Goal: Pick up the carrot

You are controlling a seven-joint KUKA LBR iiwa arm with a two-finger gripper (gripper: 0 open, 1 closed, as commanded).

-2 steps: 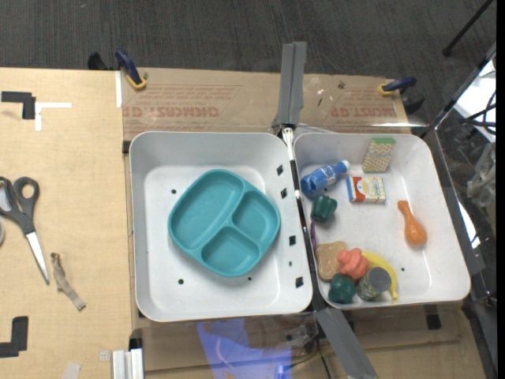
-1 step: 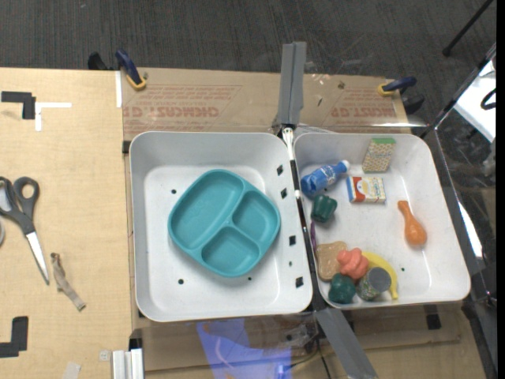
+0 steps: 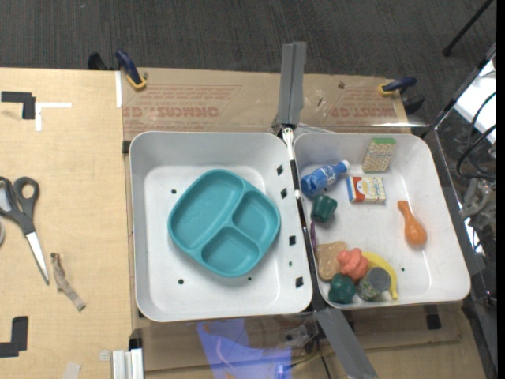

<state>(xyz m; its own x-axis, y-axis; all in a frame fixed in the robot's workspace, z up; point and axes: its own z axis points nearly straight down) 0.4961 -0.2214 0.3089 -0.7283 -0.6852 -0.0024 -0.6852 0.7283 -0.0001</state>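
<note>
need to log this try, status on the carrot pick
Carrot lies free in the right bin, near its right side. Nothing on top of it. Nearest neighbour the small white carton, apart from it.

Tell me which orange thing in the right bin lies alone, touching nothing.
The carrot near the right wall; the other orange toy sits in the front pile.

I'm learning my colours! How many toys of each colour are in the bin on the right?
Blue: 1, bottle
Green: 2, and
Orange: 1, carrot
Yellow: 1, banana
Other or mixed colours: 5
Total: 10
</note>
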